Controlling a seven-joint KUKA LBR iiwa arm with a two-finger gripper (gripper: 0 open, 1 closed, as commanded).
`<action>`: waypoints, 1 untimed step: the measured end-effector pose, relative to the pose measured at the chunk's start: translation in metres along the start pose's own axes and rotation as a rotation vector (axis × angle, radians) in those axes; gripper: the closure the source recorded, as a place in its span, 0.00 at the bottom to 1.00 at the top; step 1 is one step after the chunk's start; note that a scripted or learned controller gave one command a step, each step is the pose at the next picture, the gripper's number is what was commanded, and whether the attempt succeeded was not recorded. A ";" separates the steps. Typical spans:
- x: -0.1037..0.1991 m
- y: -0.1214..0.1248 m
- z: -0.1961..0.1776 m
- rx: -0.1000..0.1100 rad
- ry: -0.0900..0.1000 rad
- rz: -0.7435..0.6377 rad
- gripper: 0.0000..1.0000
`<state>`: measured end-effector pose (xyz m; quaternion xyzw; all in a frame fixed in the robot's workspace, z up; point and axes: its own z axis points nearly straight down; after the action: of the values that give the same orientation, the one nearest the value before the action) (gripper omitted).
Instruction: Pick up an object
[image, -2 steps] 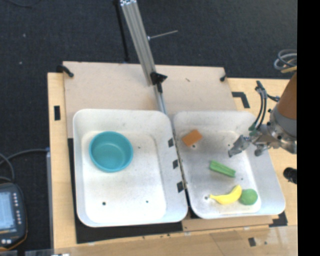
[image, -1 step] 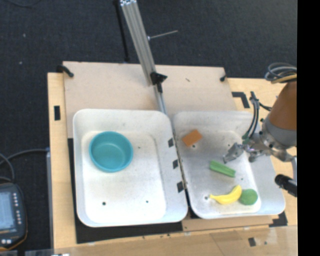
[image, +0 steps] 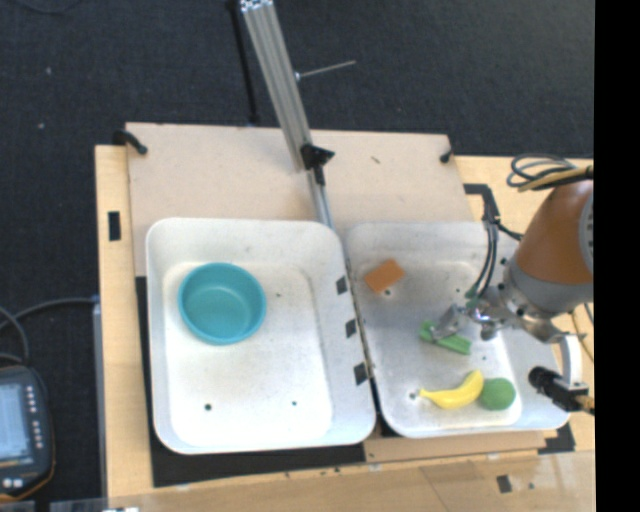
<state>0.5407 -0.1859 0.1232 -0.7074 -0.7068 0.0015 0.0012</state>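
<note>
Right bin (image: 400, 240) holds four things. Green piece (image: 444, 338) lies mid-bin, long axis running from upper left to lower right, its right end under the gripper. Banana (image: 455, 391) sits near the front wall, long axis left-low to right-high, curve bowing toward the front edge, thin tip pointing left. Green ball (image: 498, 394) is just beside the banana's right end — touching or nearly so, can't tell which. Orange block (image: 383, 275) is toward the back left of the bin, near the divider, well apart from the rest.

Arm comes in from the right, orange band over the bin's right wall, wrist angled down and left. Gripper (image: 470, 318) is low over the bin floor at the green piece's right end. Fingers are too small and blurred to read — can't tell whether they're apart, together, or clamped on the piece.

Room: the green piece has bare floor on its left and back sides; front side is open up to the banana. Banana and ball are tight against the front wall, little clearance there. Orange block has open floor to its right and front.

Left bin (image: 250, 235) has a teal bowl (image: 222, 302) at its left side, upright, opening up; the remaining floor of that bin is bare white.
</note>
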 end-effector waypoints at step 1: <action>-0.001 0.002 -0.014 -0.008 -0.001 0.005 1.00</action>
<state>0.5431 -0.1872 0.1372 -0.7092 -0.7050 -0.0012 -0.0020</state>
